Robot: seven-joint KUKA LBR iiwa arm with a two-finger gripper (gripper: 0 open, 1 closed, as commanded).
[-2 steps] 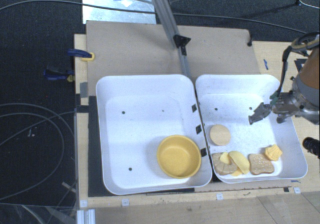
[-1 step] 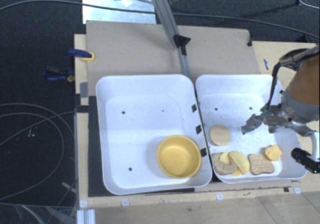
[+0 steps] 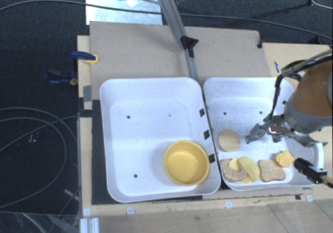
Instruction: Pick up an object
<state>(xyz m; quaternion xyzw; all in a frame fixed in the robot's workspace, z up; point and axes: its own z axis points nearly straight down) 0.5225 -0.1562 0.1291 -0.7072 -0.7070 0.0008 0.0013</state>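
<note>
Objects for picking lie along the near edge of the right bin (image 3: 234,99): a toast slice (image 3: 271,170), a yellow banana-like piece (image 3: 249,168) beside a pale flat piece (image 3: 233,171), and a small yellow chunk (image 3: 284,158). Just beyond them rests a round tan disc (image 3: 228,140). A yellow bowl (image 3: 186,162) sits in the near right corner of the left bin (image 3: 140,96). The gripper (image 3: 255,135) hangs over the right bin, just beside the disc; whether its claw is wide or narrow cannot be told. Nothing is visible between the claw tips.
</note>
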